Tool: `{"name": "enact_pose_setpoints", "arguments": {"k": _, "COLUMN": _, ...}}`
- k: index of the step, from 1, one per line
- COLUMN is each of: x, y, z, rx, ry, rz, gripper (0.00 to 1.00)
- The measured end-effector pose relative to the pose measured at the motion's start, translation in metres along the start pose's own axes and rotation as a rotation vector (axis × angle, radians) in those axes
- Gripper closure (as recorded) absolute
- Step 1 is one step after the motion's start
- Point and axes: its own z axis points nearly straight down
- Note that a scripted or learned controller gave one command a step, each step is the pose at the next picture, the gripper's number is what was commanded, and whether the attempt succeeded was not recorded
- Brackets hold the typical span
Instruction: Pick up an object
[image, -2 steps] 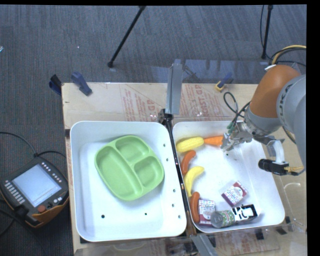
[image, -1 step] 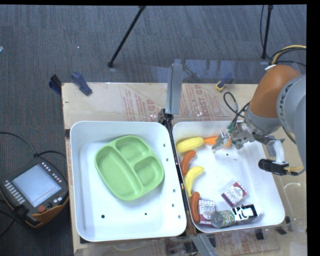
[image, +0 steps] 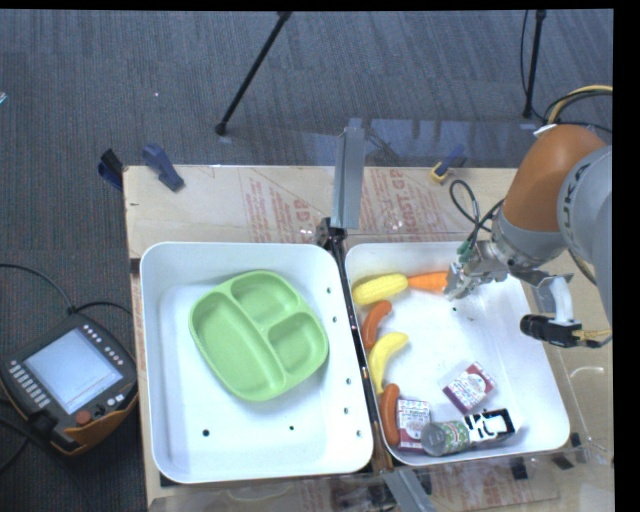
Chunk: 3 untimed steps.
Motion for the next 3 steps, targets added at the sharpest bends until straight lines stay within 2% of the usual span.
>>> {"name": "enact_pose_setpoints", "arguments": {"k": 1, "x": 0.000, "y": 0.000, "z": 0.000, "rx": 0.000, "ry": 0.000, "rz": 0.000, "gripper": 0.00}}
{"name": "enact_pose_setpoints", "arguments": {"k": 2, "x": -0.001, "y": 0.000, "z": -0.010, "rx": -0.002, "ry": 0.000, "rz": 0.000, "gripper": 1.00}}
{"name": "enact_pose_setpoints", "arguments": {"k": 3, "x": -0.001, "y": 0.000, "z": -0.010, "rx": -0.002, "ry": 0.000, "rz": 0.000, "gripper": 0.00}}
